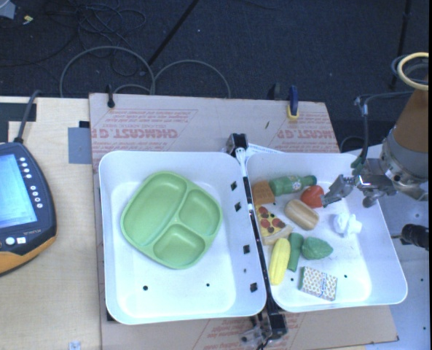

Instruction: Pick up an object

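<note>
The arm (412, 133) enters over the right rim of the right-hand bin (390, 268). Its upper visible section is an orange-brown band, rounded like a sleeve, topped by a pale cream ring with a dark hollow inside. Below the band sits a grey cylindrical wrist collar with a darker grey ridge around it. From the collar a cluster of dull metal and black parts reaches toward the bin's middle, ending in the gripper (344, 188), which is dark grey with thin angular links. A thin dark cable rises in a loop from the gripper side of the wrist, above the bin's far right corner. A small green patch shows beside the collar.
</note>
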Controlling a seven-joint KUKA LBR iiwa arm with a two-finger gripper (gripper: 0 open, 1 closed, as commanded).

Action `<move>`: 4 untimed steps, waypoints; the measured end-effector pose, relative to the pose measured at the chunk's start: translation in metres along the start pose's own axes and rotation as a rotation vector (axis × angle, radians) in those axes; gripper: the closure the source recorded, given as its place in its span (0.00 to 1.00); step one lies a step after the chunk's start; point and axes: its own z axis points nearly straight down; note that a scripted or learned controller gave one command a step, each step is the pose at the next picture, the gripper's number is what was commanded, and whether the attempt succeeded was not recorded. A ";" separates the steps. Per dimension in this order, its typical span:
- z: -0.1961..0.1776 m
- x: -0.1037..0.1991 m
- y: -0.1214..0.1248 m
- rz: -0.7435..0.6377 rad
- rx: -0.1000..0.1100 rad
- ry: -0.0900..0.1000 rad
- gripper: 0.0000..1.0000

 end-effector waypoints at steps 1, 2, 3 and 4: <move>0.153 0.041 -0.079 0.002 0.001 -0.002 0.00; 0.138 0.038 -0.077 0.007 0.001 0.001 1.00; 0.096 0.079 0.051 -0.008 -0.014 -0.001 1.00; 0.106 0.032 -0.001 0.003 0.003 0.000 1.00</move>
